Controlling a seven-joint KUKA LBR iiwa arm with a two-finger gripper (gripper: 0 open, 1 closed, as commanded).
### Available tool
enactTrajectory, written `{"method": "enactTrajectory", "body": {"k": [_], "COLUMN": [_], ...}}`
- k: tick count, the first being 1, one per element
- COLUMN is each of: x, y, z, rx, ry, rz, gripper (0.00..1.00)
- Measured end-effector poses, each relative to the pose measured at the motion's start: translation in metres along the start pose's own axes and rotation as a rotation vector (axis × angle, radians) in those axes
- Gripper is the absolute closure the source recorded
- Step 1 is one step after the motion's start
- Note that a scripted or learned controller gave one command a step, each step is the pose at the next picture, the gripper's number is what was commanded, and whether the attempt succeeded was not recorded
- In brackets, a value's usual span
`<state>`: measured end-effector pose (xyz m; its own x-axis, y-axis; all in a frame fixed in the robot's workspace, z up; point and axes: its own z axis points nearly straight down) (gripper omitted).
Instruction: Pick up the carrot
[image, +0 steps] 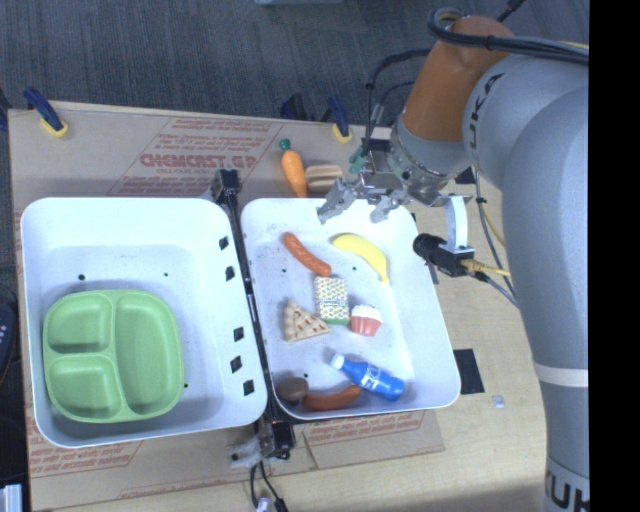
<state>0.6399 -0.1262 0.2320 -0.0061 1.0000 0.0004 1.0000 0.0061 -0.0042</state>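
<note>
The gripper is hovering with its fingers spread and gripping nothing over the right bin's far edge. The carrot is lying outside, just beyond that rim, beside a bun.

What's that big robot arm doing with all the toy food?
The robot arm's gripper hangs with open fingers over the far edge of the right bin. It holds nothing. The carrot it should pick up lies outside the bin on the cardboard, just left of the gripper, next to a small bun. Inside the bin are a banana, a sausage and other toy food. A green plate sits in the left bin.
</note>
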Motion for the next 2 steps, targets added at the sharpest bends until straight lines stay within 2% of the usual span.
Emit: {"method": "enactTrajectory", "body": {"k": [1,2], "x": [-0.061,-0.013], "y": [0.019,0.022], "z": [0.125,0.131], "rx": [-0.011,-0.020], "ry": [-0.006,-0.010], "rz": [0.015,0.126], "gripper": [0.00,0.00]}}
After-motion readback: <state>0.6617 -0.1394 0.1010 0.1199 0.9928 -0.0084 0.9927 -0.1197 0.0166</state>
